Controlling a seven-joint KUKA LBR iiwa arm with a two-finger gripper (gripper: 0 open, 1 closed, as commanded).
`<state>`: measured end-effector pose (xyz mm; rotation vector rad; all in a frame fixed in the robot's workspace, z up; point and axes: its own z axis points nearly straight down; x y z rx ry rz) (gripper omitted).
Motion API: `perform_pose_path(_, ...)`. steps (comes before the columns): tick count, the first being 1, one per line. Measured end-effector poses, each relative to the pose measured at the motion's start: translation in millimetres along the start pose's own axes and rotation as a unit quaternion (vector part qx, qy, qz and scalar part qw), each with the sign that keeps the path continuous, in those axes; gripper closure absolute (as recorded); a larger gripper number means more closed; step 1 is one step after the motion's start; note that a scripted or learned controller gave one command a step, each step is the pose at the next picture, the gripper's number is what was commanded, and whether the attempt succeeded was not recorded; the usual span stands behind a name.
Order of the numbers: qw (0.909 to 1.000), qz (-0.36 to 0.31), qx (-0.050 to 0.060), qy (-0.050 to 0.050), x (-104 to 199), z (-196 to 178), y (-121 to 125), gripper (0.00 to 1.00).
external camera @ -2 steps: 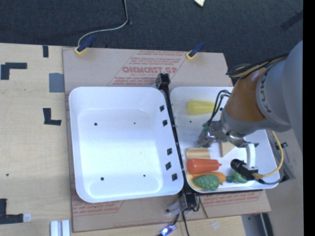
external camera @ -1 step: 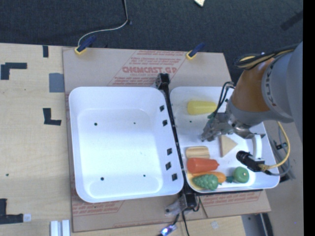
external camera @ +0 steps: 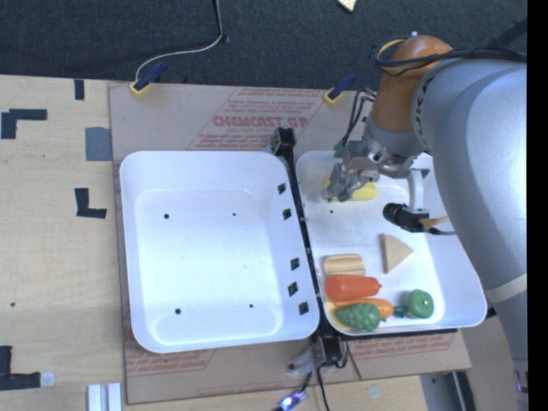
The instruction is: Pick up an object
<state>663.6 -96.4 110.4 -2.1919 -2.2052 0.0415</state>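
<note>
Right bin point(external camera: 355, 229) holds toy foods point(external camera: 351, 288)

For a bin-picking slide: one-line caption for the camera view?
Gripper low beside a yellow piece at the right bin's far end; toy foods lie along its near edge.

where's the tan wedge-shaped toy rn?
In the camera view, the tan wedge-shaped toy lies in the white bin on the view's right, towards its right wall, right of the tan rectangular block and above the round green toy.
</note>
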Motion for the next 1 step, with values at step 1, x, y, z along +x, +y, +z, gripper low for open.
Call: perform_pose_path(1,1.0000,0.003,-0.003,0.001,-1.0,0.6,-1.8,0.00)
